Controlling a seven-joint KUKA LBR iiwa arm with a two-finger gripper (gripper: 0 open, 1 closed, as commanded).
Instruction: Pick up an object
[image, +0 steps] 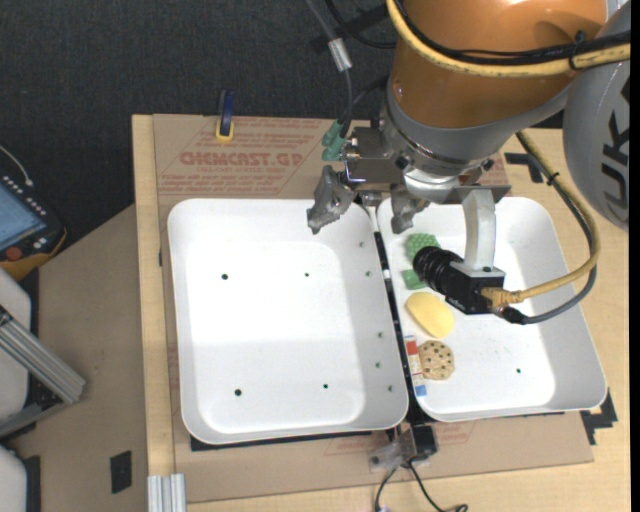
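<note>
three objects lie in the right bin (560, 385), bunched near its left wall: a green piece (423, 244) toward the back, a yellow lump (431, 313) in the middle, a speckled cookie (435, 359) in front with a small red-and-white item (412, 352) touching its left side. none of them is lifted; all rest on the bin floor. the green piece is partly covered by the arm's hardware, so its shape is unclear.

gripper (362, 207) hangs above the divider between the bins, toward the back. one finger (326, 209) is over the left bin's (200, 330) back right corner, the other (402, 211) is over the right bin, just behind the green piece. fingers are spread apart, released, nothing between them.

a black camera unit (452, 279) with a yellow cable (560, 275) sits off the wrist, over the yellow lump's back edge.

progress, as judged: grasp not yet made. pick is wholly ahead. the fingers straddle the divider rather than any object, so a descent here looks likely to meet the bin walls. nearest candidate is the green piece. left to do: centre over an object, descend, close, lift.

table (250, 150) of cardboard carries both bins.
</note>
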